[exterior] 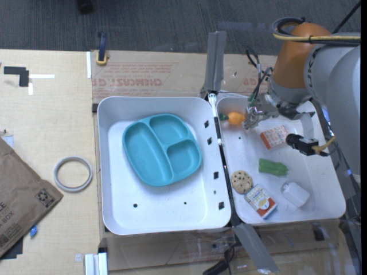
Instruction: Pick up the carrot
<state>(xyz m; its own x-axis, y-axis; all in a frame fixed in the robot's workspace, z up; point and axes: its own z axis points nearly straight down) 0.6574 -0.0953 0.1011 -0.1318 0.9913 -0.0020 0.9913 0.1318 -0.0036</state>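
I see the metal two-finger gripper low in the far left corner of the right white bin, hanging from the grey arm with its orange band. I cannot tell how far the claw is parted; its tips are a small dark blur. The small orange carrot with a green tip lies just left of the tips, close against them, near the bin's left wall; whether they touch it I cannot tell, and nothing shows between them. Near the gripper's right lies a red-and-white packet. Further toward me: a green bumpy vegetable piece, a round chocolate-chip cookie, a small red-and-yellow carton, a white cup on its side. The left white bin holds a teal three-compartment plate. On the bench left of it rests a tape ring
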